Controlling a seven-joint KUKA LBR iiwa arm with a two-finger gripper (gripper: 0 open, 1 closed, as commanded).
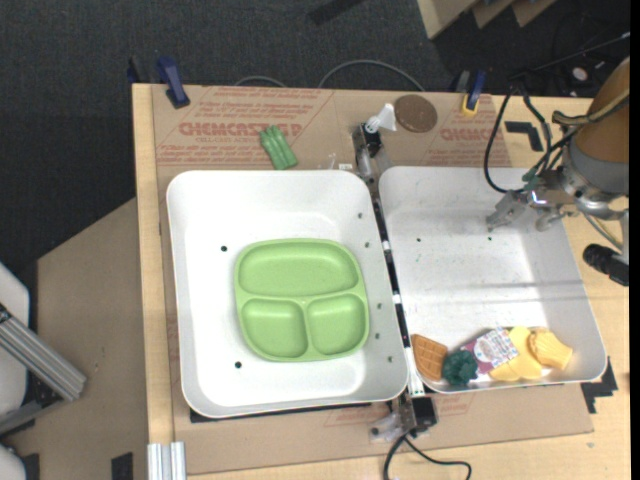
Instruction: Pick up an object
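Observation:
Several small toy foods lie in the near corner of the right bin (470,268): an orange waffle piece (430,355), a dark green broccoli (460,368), a white and pink packet (495,346) and yellow pieces (537,354). My gripper (523,215) hangs over the bin's far right part, well away from that pile. Its fingers are spread open and nothing is between them.
The left bin (200,218) holds a green three-compartment tray (300,298). On the bench behind the bins lie a green object (279,148) and a brown disc (415,114). Blue clamps (173,81) grip the bench's far edge. Black cables (500,138) loop near the arm.

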